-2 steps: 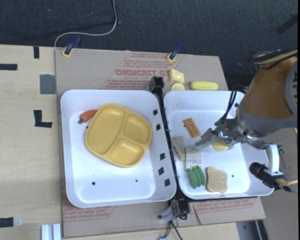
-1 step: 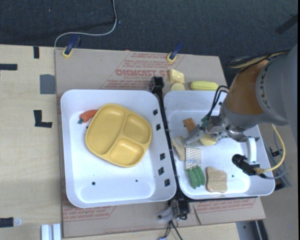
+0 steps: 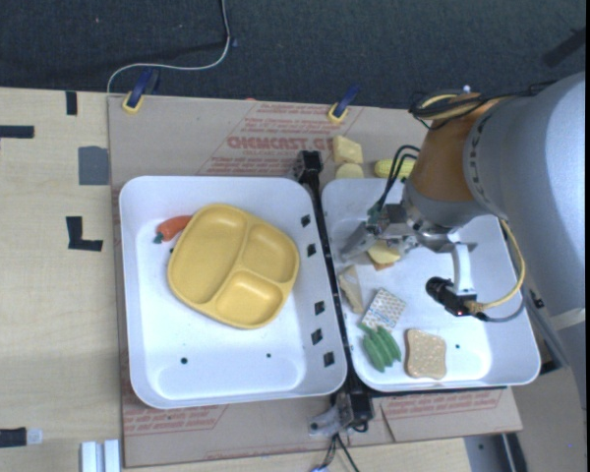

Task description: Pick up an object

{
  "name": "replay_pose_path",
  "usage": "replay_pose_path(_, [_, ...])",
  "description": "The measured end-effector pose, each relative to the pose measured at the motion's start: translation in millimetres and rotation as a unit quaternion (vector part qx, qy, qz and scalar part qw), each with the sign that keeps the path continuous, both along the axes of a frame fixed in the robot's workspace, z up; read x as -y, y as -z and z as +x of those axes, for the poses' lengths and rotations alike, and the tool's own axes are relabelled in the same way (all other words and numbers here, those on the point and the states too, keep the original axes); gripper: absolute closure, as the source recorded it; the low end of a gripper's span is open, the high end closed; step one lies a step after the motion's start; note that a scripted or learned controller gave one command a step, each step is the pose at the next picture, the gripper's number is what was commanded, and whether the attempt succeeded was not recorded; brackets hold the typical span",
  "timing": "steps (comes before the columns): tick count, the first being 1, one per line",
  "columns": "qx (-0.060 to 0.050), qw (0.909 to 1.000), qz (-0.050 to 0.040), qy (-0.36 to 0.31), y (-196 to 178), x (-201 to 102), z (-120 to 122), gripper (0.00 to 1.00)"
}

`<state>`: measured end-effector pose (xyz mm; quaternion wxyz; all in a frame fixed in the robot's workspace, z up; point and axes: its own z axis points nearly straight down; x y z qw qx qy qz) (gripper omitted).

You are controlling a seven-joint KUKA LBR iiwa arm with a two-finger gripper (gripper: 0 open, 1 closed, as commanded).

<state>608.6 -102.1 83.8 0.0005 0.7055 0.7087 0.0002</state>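
My gripper (image 3: 366, 241) is low over the upper left part of the right bin (image 3: 492, 362), close to the divider between the bins. A pale yellow wedge (image 3: 383, 256) lies right beside it, touching or nearly so; I cannot tell whether it is gripped. Below it lie a beige wedge (image 3: 351, 289), a speckled white cracker (image 3: 383, 310), a green bean pod (image 3: 379, 346) and a tan bread slice (image 3: 426, 353). The grey arm with its orange band (image 3: 447, 160) covers the bin's upper right.
The left bin (image 3: 226, 367) holds a yellow divided plate (image 3: 234, 264) with an orange carrot (image 3: 172, 227) at its upper left edge. Behind the right bin sit a yellow block (image 3: 347, 150), a pale round piece (image 3: 349, 172) and a yellow piece (image 3: 387, 168). A black cable (image 3: 472, 303) loops off the wrist.
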Motion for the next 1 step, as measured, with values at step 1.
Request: replay_pose_path(1, [0.0,1.0,0.0006,0.001,-10.7,0.6,-1.2,1.0])
